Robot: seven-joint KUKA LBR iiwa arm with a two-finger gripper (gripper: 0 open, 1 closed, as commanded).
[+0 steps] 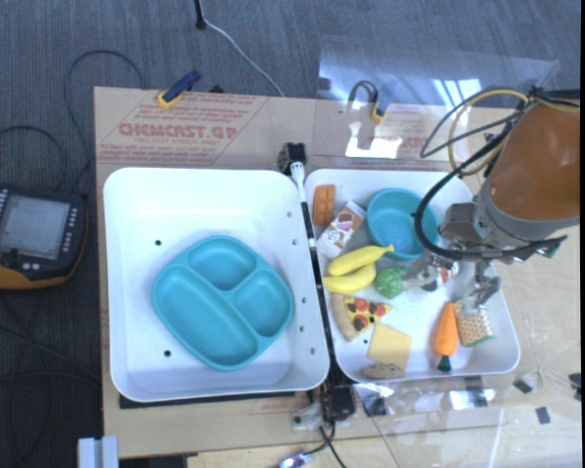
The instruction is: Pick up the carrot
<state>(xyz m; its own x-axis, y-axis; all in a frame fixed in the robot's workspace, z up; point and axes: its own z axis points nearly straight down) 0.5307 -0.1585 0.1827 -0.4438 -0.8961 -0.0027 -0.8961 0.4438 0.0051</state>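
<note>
Overhead, we see the arm (531, 164) reaching in from the right, its gripper (481, 292) pointing down over the right bin (512, 344). We find the carrot (446, 331) lying just beside it; the claw's state we cannot tell.

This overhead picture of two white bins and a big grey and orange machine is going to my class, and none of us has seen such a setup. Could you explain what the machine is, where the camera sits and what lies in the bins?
The camera is fixed above the bench, looking down at a slant. The grey and orange machine is a robot arm reaching in from the picture's right. At its tip is a two-finger gripper, its hand, which hangs over the right bin.

That bin holds toy food: a carrot just below the gripper, a banana, a pizza slice, a cheese wedge and a blue bowl. The left bin holds a blue divided plate.

The arm's job is to pick up the carrot, which lies in the bin, not yet lifted.
</note>
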